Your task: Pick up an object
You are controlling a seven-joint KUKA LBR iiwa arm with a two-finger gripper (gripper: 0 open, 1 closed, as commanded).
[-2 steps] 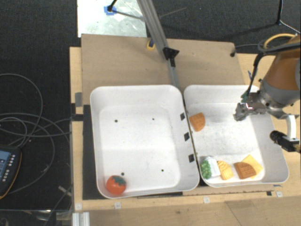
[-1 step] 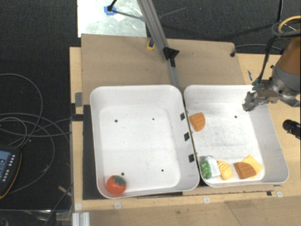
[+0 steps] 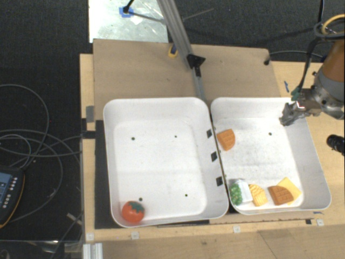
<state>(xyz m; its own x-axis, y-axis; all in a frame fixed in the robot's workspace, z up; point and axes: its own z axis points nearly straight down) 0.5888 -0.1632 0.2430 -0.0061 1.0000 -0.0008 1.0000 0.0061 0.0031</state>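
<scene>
At the far left of the bench, the left shallow white plastic bin (image 3: 156, 108) holds one thing, a round red-orange toy tomato with a small green stalk (image 3: 132, 211), which sits in the near left corner close to the rim. Along the divide where the two bins meet, three small black clips (image 3: 214, 156) sit in a row. Just past them, in the right shallow white plastic bin (image 3: 312, 144), an orange rounded wedge-shaped toy (image 3: 226, 139) lies near the left wall, about halfway up. Along the near wall of that bin a cluster lies in a line: a green and white packet-like toy (image 3: 237, 192), a yellow ridged piece (image 3: 258, 195) touching it, then a brown-orange block (image 3: 279, 195) with a pale yellow wedge (image 3: 290, 186) against its far side. The grey two-finger gripper (image 3: 289, 116) hangs over the far right part of the right bin, well apart from the orange wedge to its left and from the cluster nearer the front. Nothing shows between its tips, and how wide it stands cannot be told from this slant.
</scene>
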